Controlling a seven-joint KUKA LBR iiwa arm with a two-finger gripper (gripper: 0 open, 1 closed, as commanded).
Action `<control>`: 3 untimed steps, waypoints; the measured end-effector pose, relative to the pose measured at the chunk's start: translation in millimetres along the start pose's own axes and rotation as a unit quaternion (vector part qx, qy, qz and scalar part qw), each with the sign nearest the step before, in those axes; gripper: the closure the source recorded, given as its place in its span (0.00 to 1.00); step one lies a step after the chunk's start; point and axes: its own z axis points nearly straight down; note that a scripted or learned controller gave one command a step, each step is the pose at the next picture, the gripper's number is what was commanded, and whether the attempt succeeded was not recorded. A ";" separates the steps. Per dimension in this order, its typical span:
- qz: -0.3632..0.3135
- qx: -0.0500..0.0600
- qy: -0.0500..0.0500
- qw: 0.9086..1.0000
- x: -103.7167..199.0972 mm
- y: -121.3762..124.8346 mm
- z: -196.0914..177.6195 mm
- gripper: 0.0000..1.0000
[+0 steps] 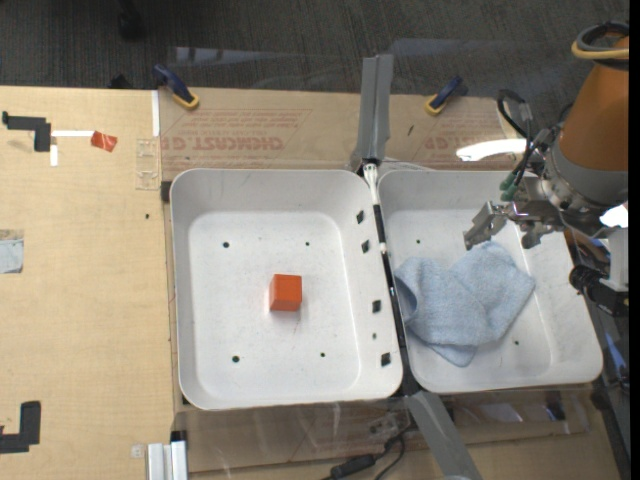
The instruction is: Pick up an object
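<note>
An orange-red cube (286,293) lies near the middle of the left bin (200,268). A crumpled light blue cloth (465,300) rests in the right bin (560,363), toward its left and centre. My gripper (507,228) hangs over the right bin just above the cloth's upper right edge. Its two fingers stand spread apart and open, with nothing between them.
A dark divider (380,268) with clips runs between the two bins. Cardboard (260,133) lies behind them, held by blue and yellow clamps (176,85). A wooden board (70,268) covers the bench at the left. Cables hang beside the arm at the right.
</note>
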 end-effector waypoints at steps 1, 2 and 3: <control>0.130 0.001 -0.001 0.992 56.9 -62.1 -37.9 0.00; 0.055 -0.001 -0.002 0.998 129.6 -61.5 -176.9 0.00; 0.108 0.000 -0.002 0.994 151.6 -61.9 -191.2 0.00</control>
